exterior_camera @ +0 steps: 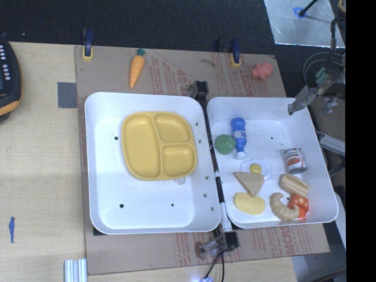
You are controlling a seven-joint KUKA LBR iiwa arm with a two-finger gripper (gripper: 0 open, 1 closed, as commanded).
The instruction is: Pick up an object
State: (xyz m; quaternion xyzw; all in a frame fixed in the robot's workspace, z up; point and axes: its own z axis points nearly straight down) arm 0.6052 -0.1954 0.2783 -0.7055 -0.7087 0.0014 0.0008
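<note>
The pincer [295, 106] is seen at the upper right corner of the right bin [329, 175], nothing between its fingers; whether they are spread cannot be told. A blue bottle [238, 135], green ball [224, 144], can [294, 160] and toy foods are held in that bin, a yellow divided plate [158, 144] in the left bin [100, 175].

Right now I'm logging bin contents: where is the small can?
In the camera view the small can lies in the right bin, near its right wall, just above the hot dog.
</note>
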